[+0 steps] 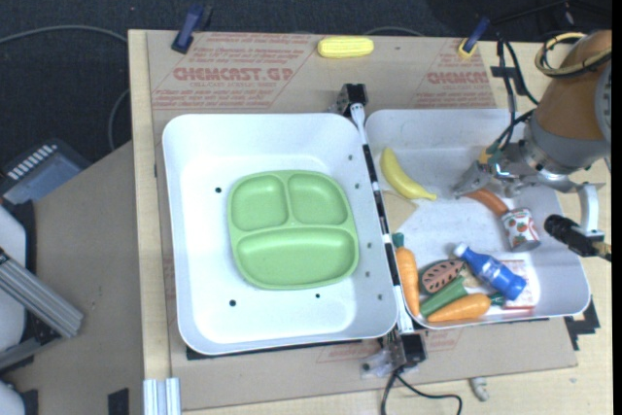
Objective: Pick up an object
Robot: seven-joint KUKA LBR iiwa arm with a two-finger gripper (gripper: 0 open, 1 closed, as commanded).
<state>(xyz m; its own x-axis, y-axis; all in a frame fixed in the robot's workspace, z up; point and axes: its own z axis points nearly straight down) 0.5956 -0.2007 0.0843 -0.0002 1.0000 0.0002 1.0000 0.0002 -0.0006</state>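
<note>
A: Hovering low in the right-hand shallow white bin [573, 292], the grey arm's two-finger gripper [483, 178] has its metal fingers [468, 182] splayed wide, nothing between them.

B: And what sits nearest?

A: A small orange carrot-like piece [489, 201] lies just below the fingertips, close but not pinched. To the gripper's left, a yellow plastic banana [402, 177] rests on the bin floor. Down and to its right, a small white cup with red marks [520, 227] stands near the arm's wrist.

B: Further off?

A: Well below the gripper there's a cluster: a blue plastic bottle with a white cap [492, 271], a brown leaf-shaped toy [444, 275], and two orange plastic carrots [407, 278], one along the bin's left wall. Far to the gripper's left, the other white bin [194, 209] carries a green divided plate [292, 229]. Above and left of the gripper, a yellow block [345, 47] lies on the bench board.
</note>
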